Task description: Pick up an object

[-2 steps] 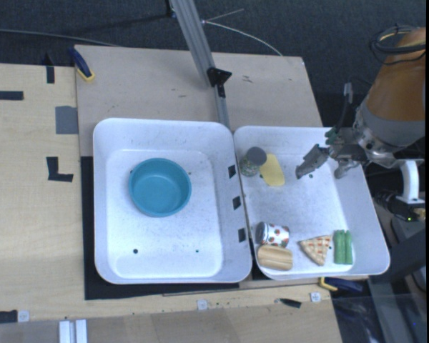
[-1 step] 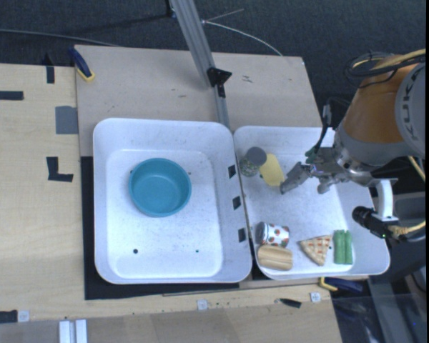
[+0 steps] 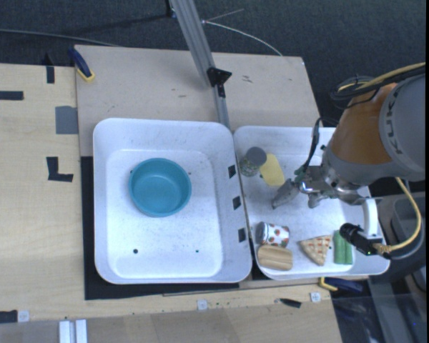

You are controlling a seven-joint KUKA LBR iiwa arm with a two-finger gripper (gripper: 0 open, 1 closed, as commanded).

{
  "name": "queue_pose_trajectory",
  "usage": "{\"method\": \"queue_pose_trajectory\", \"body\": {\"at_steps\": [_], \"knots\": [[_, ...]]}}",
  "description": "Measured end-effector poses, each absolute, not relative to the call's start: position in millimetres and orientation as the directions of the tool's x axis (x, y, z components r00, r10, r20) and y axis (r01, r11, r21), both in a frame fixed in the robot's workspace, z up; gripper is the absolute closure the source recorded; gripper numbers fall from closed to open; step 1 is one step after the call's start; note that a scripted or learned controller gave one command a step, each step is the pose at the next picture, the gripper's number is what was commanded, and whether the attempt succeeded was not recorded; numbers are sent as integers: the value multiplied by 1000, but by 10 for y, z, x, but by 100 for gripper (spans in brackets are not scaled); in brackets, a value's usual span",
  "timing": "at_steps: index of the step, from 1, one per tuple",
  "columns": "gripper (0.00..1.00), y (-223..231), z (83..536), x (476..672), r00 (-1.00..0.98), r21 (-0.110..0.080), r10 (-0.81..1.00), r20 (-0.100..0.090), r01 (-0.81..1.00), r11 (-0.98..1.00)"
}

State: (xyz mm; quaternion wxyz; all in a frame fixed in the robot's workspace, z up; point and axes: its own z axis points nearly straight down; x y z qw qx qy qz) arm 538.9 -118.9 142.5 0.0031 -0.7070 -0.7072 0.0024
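Observation:
My gripper hangs over the middle of the right bin, its two fingers spread apart with nothing between them. Just to its upper left lie a yellow object and a grey can, touching each other. Along the bin's near edge sit a small red-and-white cup, a tan bread-like block, a pizza-slice toy and a green object. The left finger points toward the bin floor below the yellow object.
A blue bowl stands in the left bin. A grey metal pole slants in from the top to the ridge between the bins. The arm's orange band and cables cover the right bin's right side.

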Motion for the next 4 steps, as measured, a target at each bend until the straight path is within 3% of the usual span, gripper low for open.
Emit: {"method": "queue_pose_trajectory", "body": {"at_steps": [1,2,4], "knots": [[0,-1184,902,5385,-1,-2,1000,-1,1000,1],[100,-1185,1023,5389,-1,-1,1000,-1,1000,1],[100,-1140,2081,5451,-2,4,1000,-1,1000,2]]}}
